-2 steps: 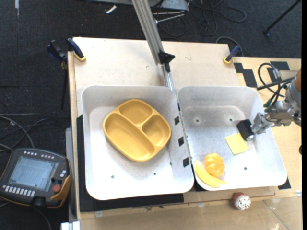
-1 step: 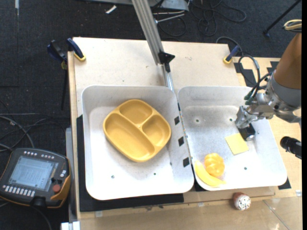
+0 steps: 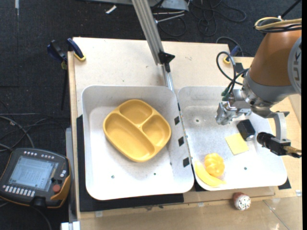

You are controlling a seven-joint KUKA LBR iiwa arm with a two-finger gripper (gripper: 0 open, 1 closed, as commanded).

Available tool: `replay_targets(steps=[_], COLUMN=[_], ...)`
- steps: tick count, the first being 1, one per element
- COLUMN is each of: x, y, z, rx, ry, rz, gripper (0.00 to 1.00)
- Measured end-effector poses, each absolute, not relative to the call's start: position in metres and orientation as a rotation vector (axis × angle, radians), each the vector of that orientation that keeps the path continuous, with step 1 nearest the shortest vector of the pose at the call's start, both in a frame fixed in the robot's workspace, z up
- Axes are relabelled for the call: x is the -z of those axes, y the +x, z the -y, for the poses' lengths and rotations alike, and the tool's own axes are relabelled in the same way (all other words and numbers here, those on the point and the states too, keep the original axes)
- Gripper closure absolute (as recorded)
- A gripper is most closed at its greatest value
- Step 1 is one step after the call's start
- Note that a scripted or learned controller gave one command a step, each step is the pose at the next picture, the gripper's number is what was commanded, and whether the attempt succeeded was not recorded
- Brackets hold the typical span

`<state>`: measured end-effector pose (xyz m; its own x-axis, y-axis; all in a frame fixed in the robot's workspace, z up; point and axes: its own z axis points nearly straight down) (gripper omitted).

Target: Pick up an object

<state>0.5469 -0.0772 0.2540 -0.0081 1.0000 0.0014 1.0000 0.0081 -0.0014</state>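
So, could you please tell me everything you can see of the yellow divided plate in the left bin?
The plate is a yellow, rounded-square dish that looks like smooth plastic. Raised ridges split it into three compartments: two smaller ones toward the far side and one large one nearer the camera. All three look bare. It lies flat and right way up, turned at an angle to the bin's sides, roughly in the middle of the left bin. It rests on the bin's white floor, with nothing else touching it.

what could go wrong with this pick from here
The gripper hangs over bare floor in the right bin, apart from the yellow square and the black block; closing here likely grabs nothing. The yellow fruit pieces sit by the bin's near rim and may be pushed out.
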Motion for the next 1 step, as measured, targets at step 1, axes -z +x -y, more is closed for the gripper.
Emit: replay_targets(steps=[1], x=[-0.2582], y=[0.5736], z=[0.0246], rx=[0.005], ry=[-2.213], rz=[2.231], gripper=[1.00])
